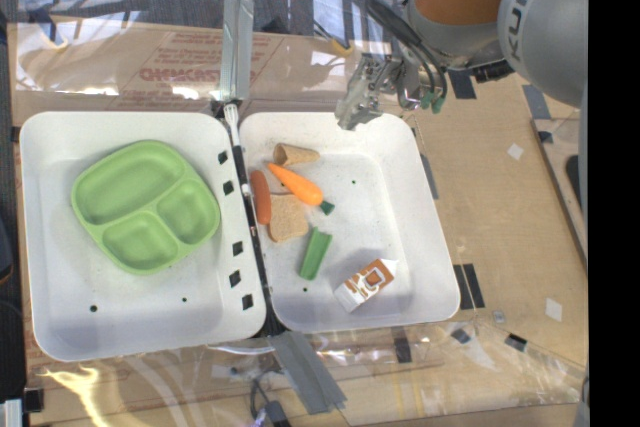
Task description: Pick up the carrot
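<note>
**Carrot in the right bin, arm at the far rim**

Brown cardboard covered the worktop (500, 205) under clear plastic sheeting when I looked down through the camera, with two shallow white bins sitting side by side on it. On my screen's left, the left bin (60, 315) carried a green divided plate (145, 205) with three compartments, lying a little toward the bin's far side. A grey strip (237, 45) ran away from the seam between the bins toward the back.

Moving right, the right bin (425, 245) held the small things. A reddish sausage-shaped piece (260, 196) lay close along its left wall. Just beside it was a tan slice like bread (288, 220), and beyond that, nearer the far wall, a tan cone-like piece (296, 154). The carrot (296, 184), orange with a green tip pointing right, lay at a slant between the cone and the bread, its lower side at the bread's upper edge. Below these I saw a green stick (315, 254), and further right a small orange-and-white carton (366, 283), tilted, near the front wall.

At the right, the grey arm with its orange band reached in. The jaws (356, 110) hung over the right bin's far rim, well apart from the carrot. I could not tell whether they were open or closed.
</note>
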Tool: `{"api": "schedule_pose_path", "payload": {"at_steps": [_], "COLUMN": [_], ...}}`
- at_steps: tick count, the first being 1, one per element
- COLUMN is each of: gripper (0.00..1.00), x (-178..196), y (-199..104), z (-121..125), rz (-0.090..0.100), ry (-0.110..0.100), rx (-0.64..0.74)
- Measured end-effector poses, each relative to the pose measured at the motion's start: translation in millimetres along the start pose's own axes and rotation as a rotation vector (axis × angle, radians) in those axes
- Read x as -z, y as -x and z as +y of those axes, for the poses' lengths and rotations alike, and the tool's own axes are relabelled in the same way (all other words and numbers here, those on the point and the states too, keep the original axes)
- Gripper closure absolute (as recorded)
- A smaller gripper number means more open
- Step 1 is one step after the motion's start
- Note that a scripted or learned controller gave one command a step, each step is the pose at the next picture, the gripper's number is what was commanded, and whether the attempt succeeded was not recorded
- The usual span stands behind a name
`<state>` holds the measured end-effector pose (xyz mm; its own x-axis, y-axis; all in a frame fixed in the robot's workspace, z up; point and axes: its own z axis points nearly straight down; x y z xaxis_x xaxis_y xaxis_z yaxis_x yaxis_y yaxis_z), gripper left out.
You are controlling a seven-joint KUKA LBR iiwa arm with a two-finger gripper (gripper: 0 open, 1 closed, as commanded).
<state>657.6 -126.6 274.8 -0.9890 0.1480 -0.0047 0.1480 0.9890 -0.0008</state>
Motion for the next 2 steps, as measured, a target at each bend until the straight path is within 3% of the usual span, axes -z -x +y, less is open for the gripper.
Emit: {"api": "schedule_pose_path", "payload": {"at_steps": [1,2], "gripper": [1.0,1.0], "x": [-4.1,-20.4], "y": [-8.2,-6.5], "z": [10.2,6.3], "rz": [0.005,0.006], "ry": [0.001,0.0], "rx": [0.018,-0.078]}}
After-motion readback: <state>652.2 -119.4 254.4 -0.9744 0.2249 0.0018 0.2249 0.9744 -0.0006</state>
